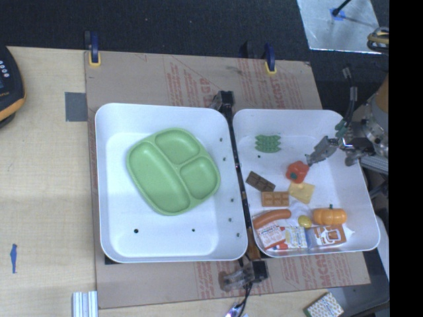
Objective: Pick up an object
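The right bin (350, 183) holds several toy foods: a green pea pod (268, 143), a red pepper (297, 172), a brown chocolate bar (260, 181), an orange waffle (275, 199), a yellow cheese wedge (303, 191), a sausage (271, 217), an orange pumpkin (329, 216) and flat printed packets (297, 238). My gripper (328, 158) hangs over the bin's right side, just right of the red pepper. It is open, with nothing between its fingers. One fingertip (310, 158) points toward the pepper, slightly above it.
The left bin (119, 236) holds a green divided plate (173, 170). Both bins rest on a cardboard sheet (165, 78) clamped at the back. A black-and-yellow device (8, 84) lies at the bench's far left edge.
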Controlling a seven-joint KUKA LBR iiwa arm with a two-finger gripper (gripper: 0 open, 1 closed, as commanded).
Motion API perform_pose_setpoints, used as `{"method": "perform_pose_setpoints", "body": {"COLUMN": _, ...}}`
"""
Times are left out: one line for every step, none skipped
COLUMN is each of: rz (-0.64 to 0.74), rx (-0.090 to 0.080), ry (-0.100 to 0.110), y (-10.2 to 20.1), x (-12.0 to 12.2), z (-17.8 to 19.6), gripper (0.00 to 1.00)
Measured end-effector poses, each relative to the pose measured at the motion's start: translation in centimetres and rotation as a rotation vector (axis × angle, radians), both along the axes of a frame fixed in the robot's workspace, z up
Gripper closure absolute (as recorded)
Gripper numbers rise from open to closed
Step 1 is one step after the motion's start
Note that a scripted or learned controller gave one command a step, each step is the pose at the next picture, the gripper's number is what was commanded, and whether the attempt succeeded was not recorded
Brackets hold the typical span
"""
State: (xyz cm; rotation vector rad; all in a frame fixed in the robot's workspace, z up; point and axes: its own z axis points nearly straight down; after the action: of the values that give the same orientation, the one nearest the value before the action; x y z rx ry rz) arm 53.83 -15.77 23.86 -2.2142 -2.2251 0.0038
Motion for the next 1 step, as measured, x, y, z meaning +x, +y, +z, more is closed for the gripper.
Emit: {"method": "perform_pose_setpoints", "body": {"rz": 0.003, "rx": 0.002, "ry": 0.004, "y": 2.55, "x": 1.25, "z": -14.94, "gripper": 0.0}}
